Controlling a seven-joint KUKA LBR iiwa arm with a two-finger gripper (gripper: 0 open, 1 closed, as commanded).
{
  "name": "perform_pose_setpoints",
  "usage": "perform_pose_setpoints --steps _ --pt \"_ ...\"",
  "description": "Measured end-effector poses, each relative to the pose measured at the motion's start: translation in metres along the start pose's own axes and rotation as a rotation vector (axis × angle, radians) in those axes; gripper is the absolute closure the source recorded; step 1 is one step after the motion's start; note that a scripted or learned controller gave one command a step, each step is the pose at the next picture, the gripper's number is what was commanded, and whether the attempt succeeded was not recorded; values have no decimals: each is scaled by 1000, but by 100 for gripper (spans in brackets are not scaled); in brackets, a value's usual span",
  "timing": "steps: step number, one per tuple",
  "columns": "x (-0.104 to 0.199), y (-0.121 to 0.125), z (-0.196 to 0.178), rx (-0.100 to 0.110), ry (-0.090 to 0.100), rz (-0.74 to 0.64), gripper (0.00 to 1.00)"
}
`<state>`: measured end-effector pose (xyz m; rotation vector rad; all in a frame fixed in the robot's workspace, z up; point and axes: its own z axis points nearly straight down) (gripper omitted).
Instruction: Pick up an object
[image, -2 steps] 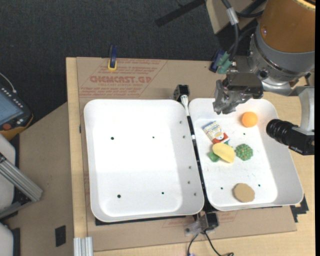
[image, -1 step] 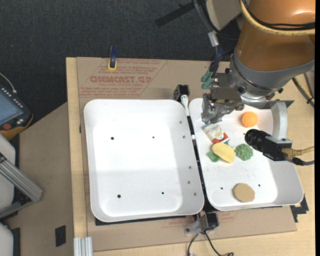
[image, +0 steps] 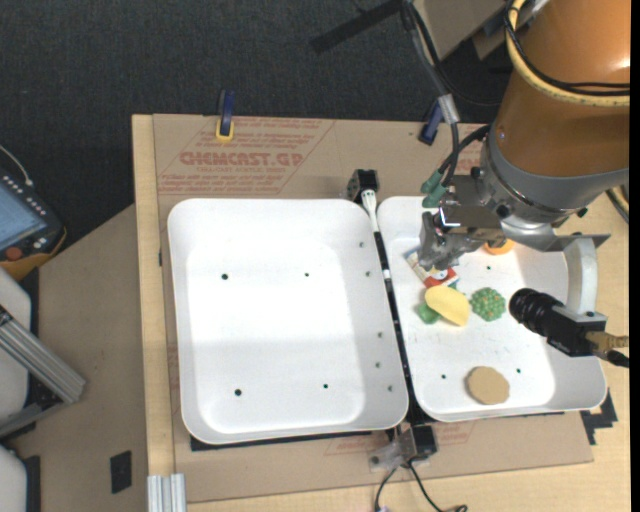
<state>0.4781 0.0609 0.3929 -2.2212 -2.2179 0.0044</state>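
Brown cardboard sheet (image: 250, 150) under the bins — blue clamp (image: 226, 116) at its far edge, dark carpet (image: 120, 60) beyond

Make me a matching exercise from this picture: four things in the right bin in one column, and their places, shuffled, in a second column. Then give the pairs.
Things:
1. yellow piece
2. green ball
3. tan disc
4. gripper

Places:
A. near the right bin's front edge, apart from the rest
B. just right of the yellow piece
C. middle of the bin, below the gripper in the view
D. over the bin's back half, above the yellow piece in the view

Pairs: 1-C, 2-B, 3-A, 4-D
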Motion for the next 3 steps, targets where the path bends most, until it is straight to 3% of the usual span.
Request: perform_pose_setpoints --steps 1,2,3 --pt "10 1 -34 -8 1 -3 100" --pt "-8 36 7 1 -1 2 100" --pt "-39 4 7 -1 0 3 100"
